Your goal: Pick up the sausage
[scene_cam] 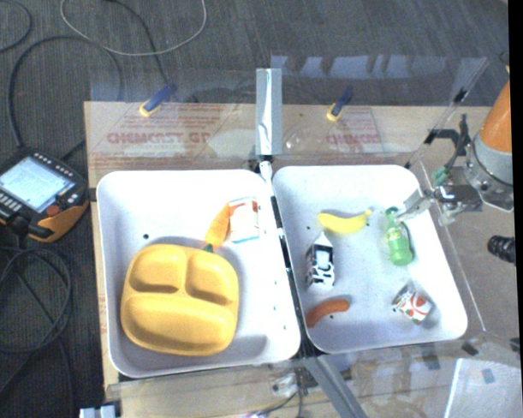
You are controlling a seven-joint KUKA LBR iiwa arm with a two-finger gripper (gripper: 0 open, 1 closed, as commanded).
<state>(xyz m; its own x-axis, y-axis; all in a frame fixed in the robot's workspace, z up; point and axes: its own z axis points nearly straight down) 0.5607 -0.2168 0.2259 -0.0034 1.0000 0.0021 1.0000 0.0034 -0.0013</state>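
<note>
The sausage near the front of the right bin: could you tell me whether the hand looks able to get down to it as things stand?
Probably yes. The sausage lies alone on bare bin floor, apart from the cow-patterned carton, nothing over it. The hand sits by the right bin's far right corner.

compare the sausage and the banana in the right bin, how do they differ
The sausage is reddish-brown and lies near the bin's front edge; the banana is yellow and lies farther back, near the green bottle. Both are small, curved, lying flat and untouched in the right bin.
</note>
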